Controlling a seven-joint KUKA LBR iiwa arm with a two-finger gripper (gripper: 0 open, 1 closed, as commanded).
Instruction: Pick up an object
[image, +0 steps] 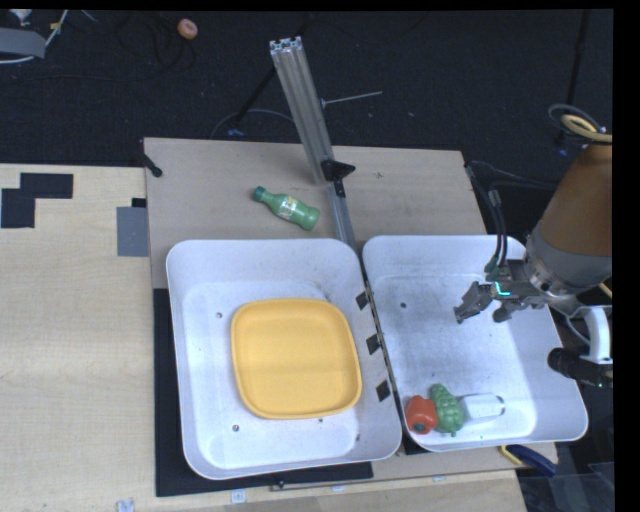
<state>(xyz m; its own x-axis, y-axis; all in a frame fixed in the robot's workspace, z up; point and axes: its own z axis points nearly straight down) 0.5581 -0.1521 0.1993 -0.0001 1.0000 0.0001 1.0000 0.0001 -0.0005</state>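
My gripper (487, 306) hangs over the right side of the right bin (430, 270), its two dark fingers spread apart with nothing between them. Near that bin's front edge lie a red tomato-like toy (421, 414), a green bumpy toy (449, 410) touching it, and a pale whitish object (483, 406) just to their right. These lie well below the gripper in the view. A yellow square plate (296, 357) rests in the middle of the left bin (200, 270).
A small green bottle (287, 207) lies on the wooden bench behind the left bin. A metal rail (308, 100) slants up from the back of the bins. Black clips (373, 342) sit along the divide between the bins.
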